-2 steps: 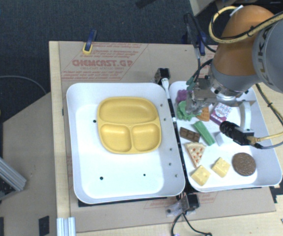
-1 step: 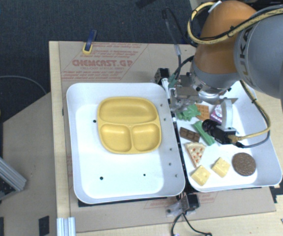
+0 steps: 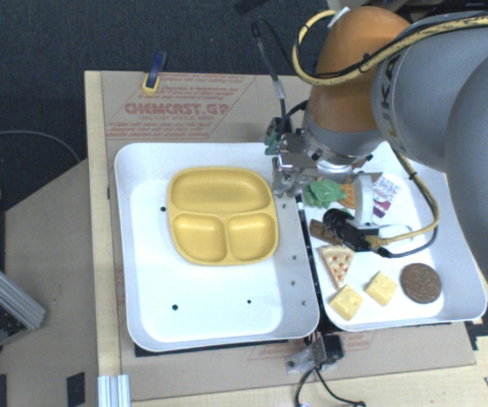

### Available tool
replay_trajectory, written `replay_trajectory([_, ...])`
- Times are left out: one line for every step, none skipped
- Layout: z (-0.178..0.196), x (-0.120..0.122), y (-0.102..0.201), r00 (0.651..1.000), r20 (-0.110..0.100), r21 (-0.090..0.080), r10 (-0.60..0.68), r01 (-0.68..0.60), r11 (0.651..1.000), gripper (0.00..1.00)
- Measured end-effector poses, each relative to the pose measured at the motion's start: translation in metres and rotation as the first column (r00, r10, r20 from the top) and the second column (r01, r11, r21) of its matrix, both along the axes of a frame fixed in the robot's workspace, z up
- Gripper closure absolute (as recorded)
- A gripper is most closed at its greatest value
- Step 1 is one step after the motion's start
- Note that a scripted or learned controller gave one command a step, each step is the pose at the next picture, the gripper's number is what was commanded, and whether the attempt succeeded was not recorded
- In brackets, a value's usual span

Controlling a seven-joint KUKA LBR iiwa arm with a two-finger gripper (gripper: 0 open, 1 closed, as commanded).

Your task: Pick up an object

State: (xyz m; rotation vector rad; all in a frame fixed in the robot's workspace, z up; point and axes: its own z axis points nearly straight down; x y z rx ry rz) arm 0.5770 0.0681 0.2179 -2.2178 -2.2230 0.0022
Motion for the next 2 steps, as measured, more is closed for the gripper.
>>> replay_trajectory([0.015,-0.002,0.012,1.0,0.005,0.001,0.0,0.0,1.0,1.0])
replay_trajectory([0.009,0.003,-0.001,1.0,0.003,-0.001,-0.004,0.004,1.0,1.0])
